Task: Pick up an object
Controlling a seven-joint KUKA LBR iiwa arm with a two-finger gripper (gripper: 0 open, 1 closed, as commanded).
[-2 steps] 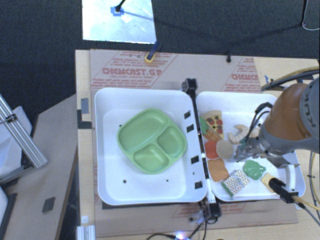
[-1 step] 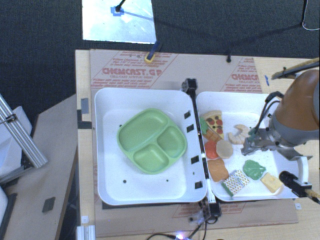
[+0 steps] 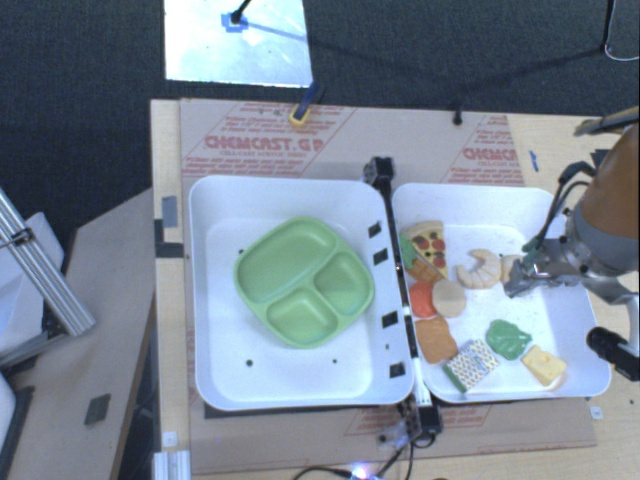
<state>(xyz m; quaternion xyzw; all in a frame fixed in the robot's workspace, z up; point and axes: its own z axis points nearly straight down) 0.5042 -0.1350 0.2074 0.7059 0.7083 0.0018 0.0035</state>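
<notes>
So I'm mid-approach: my gripper (image 3: 520,280) sits low in the right bin (image 3: 560,203), just right of the croissant (image 3: 482,267). Can't tell its state. Next I'd centre over the croissant, then clamp.

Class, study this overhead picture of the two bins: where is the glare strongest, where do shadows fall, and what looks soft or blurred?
In the camera view, glare is strongest on the shiny sheet above the bench, which washes out pale; the green tray casts a soft shadow on the left bin, so lighting is diffuse; the gripper and small food pieces in the right bin look slightly soft; the dark floor loses detail.
</notes>
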